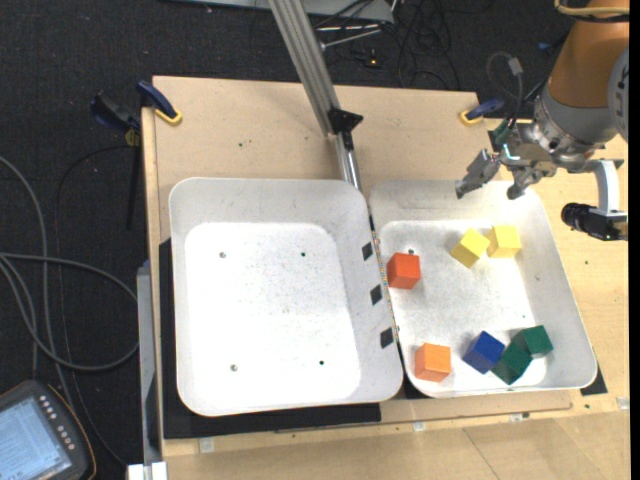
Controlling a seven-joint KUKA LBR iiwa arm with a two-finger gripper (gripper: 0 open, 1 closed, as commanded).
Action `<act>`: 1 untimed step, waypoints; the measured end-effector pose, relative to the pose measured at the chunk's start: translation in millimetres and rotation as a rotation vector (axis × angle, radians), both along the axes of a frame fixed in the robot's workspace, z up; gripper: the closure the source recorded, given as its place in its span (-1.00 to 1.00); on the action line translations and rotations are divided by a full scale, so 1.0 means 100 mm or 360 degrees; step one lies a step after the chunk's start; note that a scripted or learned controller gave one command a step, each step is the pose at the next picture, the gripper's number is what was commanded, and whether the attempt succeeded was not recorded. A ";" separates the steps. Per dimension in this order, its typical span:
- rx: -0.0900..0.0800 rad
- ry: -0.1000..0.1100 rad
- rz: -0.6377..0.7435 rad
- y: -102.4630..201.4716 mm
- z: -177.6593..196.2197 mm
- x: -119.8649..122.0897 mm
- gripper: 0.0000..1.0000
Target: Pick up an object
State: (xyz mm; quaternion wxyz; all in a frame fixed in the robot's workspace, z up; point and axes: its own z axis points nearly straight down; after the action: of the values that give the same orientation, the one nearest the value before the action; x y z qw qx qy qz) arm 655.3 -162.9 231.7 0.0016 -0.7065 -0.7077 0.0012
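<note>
Right bin holds seven blocks. Two yellow blocks sit just beside each other near its far side. Red-orange block by the left wall; orange block at the near left. Blue block and two green blocks cluster at the near right, touching. Gripper hangs over the far rim; I read its fingers as spread, nothing between them. Left bin beside it.
</note>
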 end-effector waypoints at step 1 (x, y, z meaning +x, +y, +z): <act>-0.0002 -0.0004 0.0002 0.00 0.02 0.00 -1.00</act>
State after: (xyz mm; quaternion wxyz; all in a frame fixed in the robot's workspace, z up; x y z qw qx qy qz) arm 655.6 -162.8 234.0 0.0003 -0.7061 -0.7081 0.0008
